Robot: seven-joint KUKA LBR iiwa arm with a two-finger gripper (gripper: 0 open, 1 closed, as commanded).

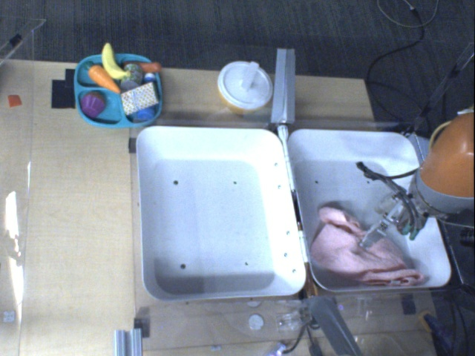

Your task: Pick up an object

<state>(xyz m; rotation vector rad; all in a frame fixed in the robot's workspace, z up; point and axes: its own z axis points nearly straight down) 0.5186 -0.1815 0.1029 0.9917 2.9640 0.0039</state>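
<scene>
A crumpled pink cloth [349, 252] lies in the near part of the right bin [334, 154]. My gripper [369, 239] reaches in from the right and points down-left, its tip resting on or pressed into the top of the cloth. The orange band of the arm [451, 158] sits at the right edge, above the bin's right wall.
The left bin [215, 213] lies beside the right one, a metal divider [283, 87] behind their shared edge. On the bench at the back stand a blue tray of toy food [119, 89] and a white lidded cup [245, 86]. Black cables run near the arm.
</scene>
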